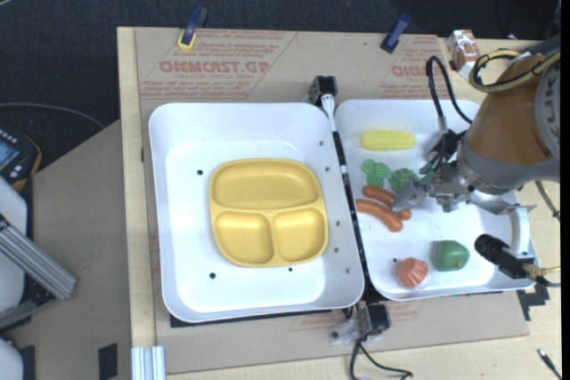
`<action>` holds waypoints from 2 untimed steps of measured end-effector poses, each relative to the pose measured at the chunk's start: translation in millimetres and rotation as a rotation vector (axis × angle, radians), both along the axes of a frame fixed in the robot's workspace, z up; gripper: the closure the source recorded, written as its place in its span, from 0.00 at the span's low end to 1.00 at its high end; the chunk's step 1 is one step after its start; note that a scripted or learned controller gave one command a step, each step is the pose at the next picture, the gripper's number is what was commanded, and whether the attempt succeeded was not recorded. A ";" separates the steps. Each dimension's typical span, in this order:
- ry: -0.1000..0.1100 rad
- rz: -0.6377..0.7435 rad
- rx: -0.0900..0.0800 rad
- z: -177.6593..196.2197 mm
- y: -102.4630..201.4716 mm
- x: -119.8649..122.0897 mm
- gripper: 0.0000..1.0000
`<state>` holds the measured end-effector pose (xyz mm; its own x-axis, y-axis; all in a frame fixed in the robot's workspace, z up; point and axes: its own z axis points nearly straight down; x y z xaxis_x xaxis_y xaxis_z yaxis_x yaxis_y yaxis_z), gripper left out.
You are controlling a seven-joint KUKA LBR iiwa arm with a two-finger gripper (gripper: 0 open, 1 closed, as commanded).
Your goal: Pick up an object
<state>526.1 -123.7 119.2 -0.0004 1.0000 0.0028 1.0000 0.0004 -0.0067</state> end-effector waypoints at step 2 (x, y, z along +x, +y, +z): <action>-0.010 -0.002 -0.005 -24.1 -0.2 0.6 1.00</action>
